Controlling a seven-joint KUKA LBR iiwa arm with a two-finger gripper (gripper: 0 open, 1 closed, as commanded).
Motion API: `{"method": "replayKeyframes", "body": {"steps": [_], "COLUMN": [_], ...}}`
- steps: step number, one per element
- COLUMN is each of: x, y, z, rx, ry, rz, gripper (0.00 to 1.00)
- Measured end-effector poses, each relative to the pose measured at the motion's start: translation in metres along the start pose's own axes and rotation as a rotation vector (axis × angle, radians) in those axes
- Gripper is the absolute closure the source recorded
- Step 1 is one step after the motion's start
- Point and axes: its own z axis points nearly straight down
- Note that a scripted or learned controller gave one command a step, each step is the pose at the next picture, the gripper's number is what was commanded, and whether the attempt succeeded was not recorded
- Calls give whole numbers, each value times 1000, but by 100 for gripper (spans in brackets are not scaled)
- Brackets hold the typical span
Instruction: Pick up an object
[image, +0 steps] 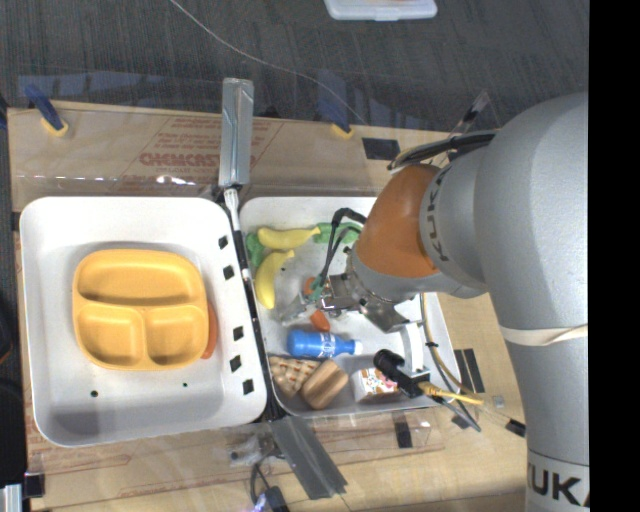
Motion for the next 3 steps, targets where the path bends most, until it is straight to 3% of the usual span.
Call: {"method": "replayKeyframes", "body": {"steps": [1,2,3], "x": [-1,48,86], "y": [0,72,100], "z": [-7,-102,-98], "rx": [5,-5,3], "ry": [0,1,0], "rz": [-3,15,66], "gripper": [100,100,100]}}
